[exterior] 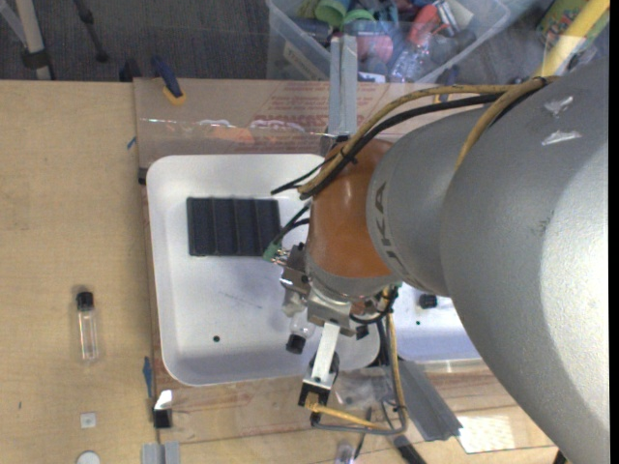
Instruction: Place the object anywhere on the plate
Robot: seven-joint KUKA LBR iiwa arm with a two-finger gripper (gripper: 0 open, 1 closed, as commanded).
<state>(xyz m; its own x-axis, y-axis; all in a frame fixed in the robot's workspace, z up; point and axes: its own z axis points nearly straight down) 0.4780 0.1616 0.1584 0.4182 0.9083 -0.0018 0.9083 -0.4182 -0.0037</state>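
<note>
A black ridged rectangular block (232, 227) lies flat in the upper part of the left white bin (184, 327). My gripper (308, 319) hangs below the orange wrist band at the bin's right wall, to the right of and below the block and apart from it. The big grey arm hides most of the gripper. A pale rounded sliver (364, 352), possibly the plate's edge, peeks out beneath the wrist at the seam between the bins. Nothing is visibly held.
Most of the right bin (447, 329) is covered by the arm. A clear vial (87, 325) lies on the wooden bench to the left. A clear tub of coloured toys (406, 17) stands behind the bins.
</note>
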